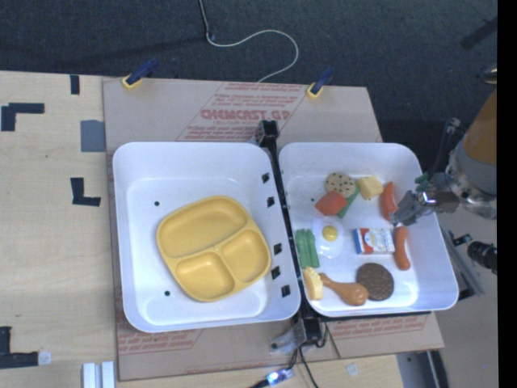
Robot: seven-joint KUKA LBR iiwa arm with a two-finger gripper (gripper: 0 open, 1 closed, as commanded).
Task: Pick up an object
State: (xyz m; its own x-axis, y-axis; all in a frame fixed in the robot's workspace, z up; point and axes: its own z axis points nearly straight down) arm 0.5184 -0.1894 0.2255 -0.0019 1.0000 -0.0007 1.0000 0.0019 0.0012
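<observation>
The right bin [434, 259] holds several toy foods. Among them are a cookie [339, 184], a cheese piece [369, 187], a red wedge with green [332, 204], a fried egg [329, 234], green beans [307, 247], a small carton [372, 240], a brown patty [376, 281], a drumstick [343, 289] and a corn piece [312, 284]. A red sausage [388, 198] and an orange sausage [401, 247] lie at the bin's right side. My gripper [410, 208] hangs low over that right side, just right of the red sausage and above the orange one. Nothing shows in its grasp.
The left bin [133, 217] holds a yellow divided plate [212, 246]. Black clips [267, 132] join the bins along the middle wall. Both bins rest on cardboard [234, 111], and a cable [250, 39] loops behind it. The arm's body [481, 160] stands over the right bin's right rim.
</observation>
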